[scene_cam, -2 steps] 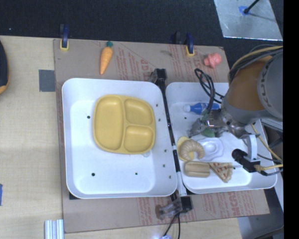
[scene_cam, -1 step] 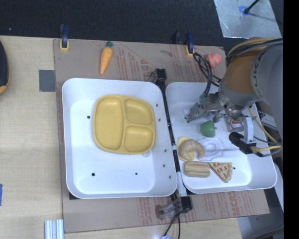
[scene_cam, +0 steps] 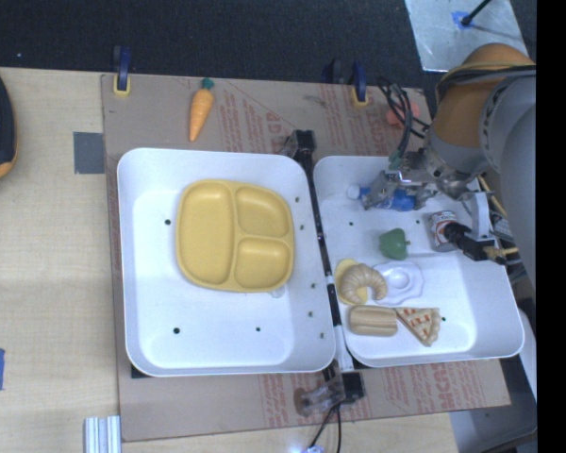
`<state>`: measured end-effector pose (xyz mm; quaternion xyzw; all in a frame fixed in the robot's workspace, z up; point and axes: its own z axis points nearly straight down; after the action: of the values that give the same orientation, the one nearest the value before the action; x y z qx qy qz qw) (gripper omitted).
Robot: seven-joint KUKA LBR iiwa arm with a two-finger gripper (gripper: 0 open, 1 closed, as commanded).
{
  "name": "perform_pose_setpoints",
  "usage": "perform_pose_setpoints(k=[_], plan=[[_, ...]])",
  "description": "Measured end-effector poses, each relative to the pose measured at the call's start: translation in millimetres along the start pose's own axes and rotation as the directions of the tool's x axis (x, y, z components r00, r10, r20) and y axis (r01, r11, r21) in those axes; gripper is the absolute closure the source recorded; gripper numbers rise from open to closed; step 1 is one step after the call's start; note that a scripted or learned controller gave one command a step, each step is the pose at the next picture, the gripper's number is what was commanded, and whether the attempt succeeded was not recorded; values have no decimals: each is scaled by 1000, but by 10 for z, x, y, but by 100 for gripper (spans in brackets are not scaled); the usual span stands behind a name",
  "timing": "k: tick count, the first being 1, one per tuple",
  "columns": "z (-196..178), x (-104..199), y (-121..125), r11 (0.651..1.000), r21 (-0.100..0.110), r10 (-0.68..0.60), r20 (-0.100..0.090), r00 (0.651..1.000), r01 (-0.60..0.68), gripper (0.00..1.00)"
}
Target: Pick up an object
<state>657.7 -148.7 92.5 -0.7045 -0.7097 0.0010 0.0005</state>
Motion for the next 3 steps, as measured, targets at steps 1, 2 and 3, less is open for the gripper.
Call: perform_pose_setpoints(k=[1,2,3], plan=[[10,-39,-604,1000,6,4,-1,1000,-4,0],[-102,-49,-575,1000,1,2,0,1000,-2,100],[-98,-49,-576,1000,2,2,1,1000,-2,0]])
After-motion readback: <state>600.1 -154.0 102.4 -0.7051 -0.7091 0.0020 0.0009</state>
